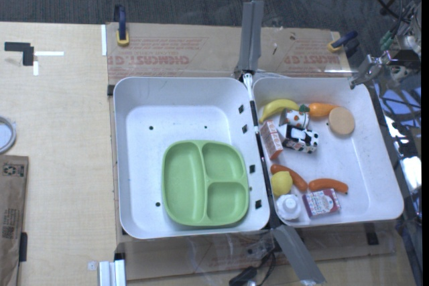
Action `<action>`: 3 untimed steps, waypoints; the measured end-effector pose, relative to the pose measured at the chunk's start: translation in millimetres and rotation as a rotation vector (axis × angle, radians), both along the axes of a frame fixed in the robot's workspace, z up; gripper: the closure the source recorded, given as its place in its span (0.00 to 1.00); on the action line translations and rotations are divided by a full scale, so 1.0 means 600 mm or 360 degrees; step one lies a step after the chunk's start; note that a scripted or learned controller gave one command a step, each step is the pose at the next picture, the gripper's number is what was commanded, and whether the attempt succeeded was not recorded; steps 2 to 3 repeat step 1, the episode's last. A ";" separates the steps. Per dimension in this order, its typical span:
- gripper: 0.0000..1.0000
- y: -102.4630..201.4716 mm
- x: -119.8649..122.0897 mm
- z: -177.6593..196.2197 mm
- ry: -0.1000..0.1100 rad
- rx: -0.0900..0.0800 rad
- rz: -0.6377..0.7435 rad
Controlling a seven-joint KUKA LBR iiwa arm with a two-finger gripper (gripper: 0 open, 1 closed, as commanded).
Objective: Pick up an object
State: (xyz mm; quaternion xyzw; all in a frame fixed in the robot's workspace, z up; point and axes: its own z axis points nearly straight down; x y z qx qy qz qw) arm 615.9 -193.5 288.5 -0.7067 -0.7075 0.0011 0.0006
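The right bin [375, 144] holds several small objects. A yellow banana [279, 107] lies at its back left, with an orange carrot [320, 108] and a tan round bun [341, 121] beside it. A black-and-white cow toy [299, 137] stands near the middle, next to a red-and-white carton [271, 140]. Toward the front are a lemon [281, 182], an orange pepper [328, 185], a white bottle [289, 205] and a pink packet [322, 202]. The left bin [134, 144] bears a green divided plate [205, 182].
Cables and metal gear [395, 43] crowd the upper right beyond the right bin. A grey post [251, 37] stands behind the seam between the bins. Clamps [120, 27] [342, 42] grip the cardboard at the back. A tape roll [3, 136] and brown bag [12, 211] lie far left.
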 end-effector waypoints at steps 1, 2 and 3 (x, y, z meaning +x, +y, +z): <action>0.00 0.072 0.071 -0.205 -0.0001 0.0001 0.0122; 0.00 0.072 0.071 -0.205 -0.0001 0.0001 0.0122; 0.00 0.072 0.071 -0.205 -0.0001 0.0001 0.0122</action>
